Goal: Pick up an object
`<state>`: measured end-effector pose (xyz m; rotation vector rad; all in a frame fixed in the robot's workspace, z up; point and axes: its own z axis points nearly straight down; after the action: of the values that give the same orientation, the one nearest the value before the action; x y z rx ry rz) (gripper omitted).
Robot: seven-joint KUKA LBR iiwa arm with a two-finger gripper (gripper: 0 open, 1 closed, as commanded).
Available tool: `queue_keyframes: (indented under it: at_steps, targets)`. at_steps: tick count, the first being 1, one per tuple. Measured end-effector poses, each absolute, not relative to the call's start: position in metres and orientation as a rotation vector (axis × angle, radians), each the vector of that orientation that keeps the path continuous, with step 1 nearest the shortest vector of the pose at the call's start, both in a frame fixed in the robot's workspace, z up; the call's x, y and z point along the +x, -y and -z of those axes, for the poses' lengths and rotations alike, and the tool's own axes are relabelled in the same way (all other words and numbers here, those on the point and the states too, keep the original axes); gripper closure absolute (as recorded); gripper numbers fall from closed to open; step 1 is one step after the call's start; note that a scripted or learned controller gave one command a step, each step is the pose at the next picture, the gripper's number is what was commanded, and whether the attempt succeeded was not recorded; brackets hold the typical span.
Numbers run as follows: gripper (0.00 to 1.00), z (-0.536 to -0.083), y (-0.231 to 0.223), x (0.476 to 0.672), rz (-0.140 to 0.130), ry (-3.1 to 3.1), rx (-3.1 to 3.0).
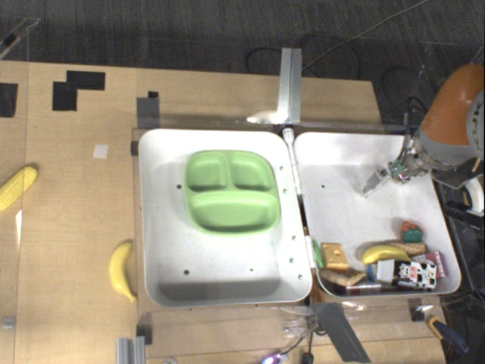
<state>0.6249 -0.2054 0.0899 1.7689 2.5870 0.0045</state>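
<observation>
Claw [377,179]: fingers spread, holding nothing, above bare bin floor.
Banana [386,252]: below claw in this view, well apart, long axis left-right.

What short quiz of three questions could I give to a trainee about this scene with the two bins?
1. True or false: the green plate lies in the left bin.
2. Which corner of the right bin holds the pile of items with a banana? A) far left B) near right C) far right
3. Fill in: the hand hovers over the ___ bin.

Key: 1 true; 2 B; 3 right.
</observation>
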Motion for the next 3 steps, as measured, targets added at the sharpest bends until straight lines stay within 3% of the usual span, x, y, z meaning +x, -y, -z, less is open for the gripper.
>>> queue_keyframes:
  at_steps: [1, 2, 3]
  targets:
    - [0.00, -0.088, 0.158, 0.669, 0.009, -2.625, 1.720]
    - [0.00, -0.087, 0.140, 0.672, -0.008, -2.316, 2.112]
    - [0.00, -0.089, 0.139, 0.607, -0.011, -2.285, 2.145]
